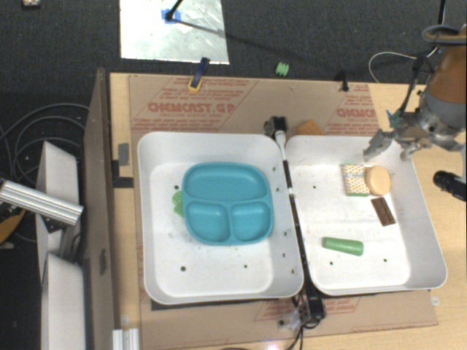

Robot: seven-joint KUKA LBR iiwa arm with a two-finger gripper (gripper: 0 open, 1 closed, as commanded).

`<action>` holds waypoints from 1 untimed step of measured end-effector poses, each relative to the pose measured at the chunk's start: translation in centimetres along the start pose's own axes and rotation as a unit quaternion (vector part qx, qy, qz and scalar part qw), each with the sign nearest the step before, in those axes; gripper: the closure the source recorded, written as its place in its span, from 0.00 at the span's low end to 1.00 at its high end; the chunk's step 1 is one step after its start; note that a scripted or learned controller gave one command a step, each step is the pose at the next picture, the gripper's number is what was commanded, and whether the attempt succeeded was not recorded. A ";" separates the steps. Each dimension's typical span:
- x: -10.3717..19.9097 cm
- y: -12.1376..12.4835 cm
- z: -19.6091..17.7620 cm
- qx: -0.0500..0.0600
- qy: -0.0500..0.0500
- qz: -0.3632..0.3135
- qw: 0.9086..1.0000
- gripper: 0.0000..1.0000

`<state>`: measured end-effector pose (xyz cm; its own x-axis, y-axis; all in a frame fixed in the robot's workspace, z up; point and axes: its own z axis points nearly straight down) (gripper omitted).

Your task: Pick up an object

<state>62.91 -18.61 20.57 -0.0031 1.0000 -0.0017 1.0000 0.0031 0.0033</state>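
Gripper [392, 143] hovers over right bin [423, 217] back edge, fingers spread, holding nothing. Nearest target: tan round block [378, 181] lying just beside patterned sponge [355, 179], near the bin's back right. Looks light, stiff, smooth; pinch across its 2 flat sides. Green cylinder [343, 246] may roll.

One fixed camera above the bench [343, 100], slanting down over both bins [157, 217].

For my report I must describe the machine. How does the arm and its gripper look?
The arm is grey, rounded, with an orange band above the wrist. Thin cables loop beside it. Its gripper is grey metal with slim fingers.
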 end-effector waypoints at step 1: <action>-1.9 1.7 10.4 -0.004 -0.001 0.000 1.000 0.00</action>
<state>64.63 -20.52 10.14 -0.0025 1.0000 -0.0036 0.9999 0.0026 0.0114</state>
